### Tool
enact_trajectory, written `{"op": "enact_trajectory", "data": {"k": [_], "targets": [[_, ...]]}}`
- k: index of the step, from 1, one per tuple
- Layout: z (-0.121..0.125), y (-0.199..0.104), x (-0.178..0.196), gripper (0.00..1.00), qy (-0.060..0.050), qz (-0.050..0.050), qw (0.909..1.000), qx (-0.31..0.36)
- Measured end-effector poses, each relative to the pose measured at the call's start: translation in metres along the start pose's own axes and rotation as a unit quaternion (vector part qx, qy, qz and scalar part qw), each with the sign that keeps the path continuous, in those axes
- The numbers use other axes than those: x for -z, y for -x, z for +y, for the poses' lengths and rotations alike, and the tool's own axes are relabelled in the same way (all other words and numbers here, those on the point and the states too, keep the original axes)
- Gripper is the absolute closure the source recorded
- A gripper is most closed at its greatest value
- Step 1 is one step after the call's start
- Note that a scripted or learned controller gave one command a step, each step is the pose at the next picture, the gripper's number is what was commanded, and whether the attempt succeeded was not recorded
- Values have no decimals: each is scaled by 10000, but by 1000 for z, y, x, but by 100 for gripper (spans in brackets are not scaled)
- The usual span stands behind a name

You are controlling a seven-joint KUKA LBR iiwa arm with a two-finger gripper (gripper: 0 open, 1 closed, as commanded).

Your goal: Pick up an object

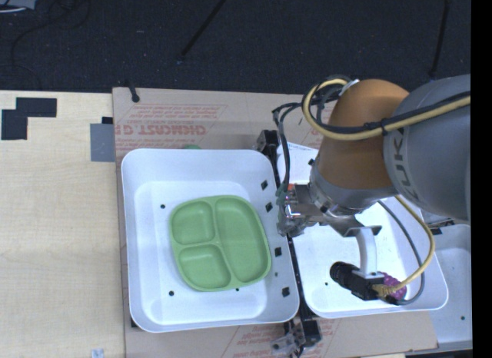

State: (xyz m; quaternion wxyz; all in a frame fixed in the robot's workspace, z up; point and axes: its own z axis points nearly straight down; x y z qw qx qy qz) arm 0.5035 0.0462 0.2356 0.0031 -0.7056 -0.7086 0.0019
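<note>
Pale wooden bench under brown cardboard (192, 114) stamped in red lettering, upside down, unreadable. Left white bin (146, 172): glossy green plastic plate (219, 243), rounded, three compartments, lying flat. Right white bin (319, 272): small purple object (393, 283) near lower right corner. Gripper (290, 212) low at the divide between bins; grip impossible to tell.

Green divided plate (221, 243) lies in white bin (146, 187).

Left bin (150, 276), right bin (324, 291), cardboard (173, 118) beneath.
</note>
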Motion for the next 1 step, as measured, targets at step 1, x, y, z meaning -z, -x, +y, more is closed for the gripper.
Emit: {"op": "enact_trajectory", "data": {"k": [1], "targets": [[4, -54, 5, 100, 15, -2, 10000, 4]]}}
